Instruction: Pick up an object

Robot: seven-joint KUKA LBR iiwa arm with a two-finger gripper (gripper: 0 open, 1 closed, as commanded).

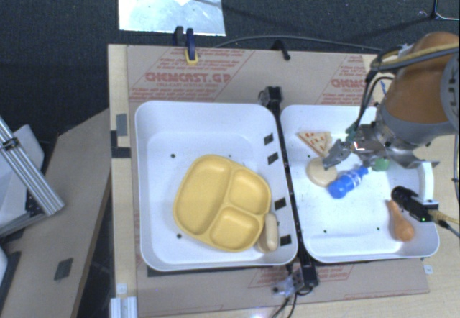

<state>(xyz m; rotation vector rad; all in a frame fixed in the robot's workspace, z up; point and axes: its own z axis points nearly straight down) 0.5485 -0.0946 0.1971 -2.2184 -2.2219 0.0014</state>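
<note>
Arm (420,86) reached in from the right, low over the right bin (359,237), wrist bent so my gripper (336,158) pointed down-left above that bin's upper middle; whether my grip was wide or narrow I could not tell. Just beside my tip lay 1 cream round piece (320,173), close against 1 blue bottle (346,183) on its side, with a pizza-slice toy (314,140) near behind, a green item (381,163) partly hidden under my wrist, and an orange carrot-like piece (400,223) well apart by the right wall. The left bin (165,137) held 1 yellow divided plate (223,201), with 1 beige roll (269,232) touching its lower-right rim.
</note>
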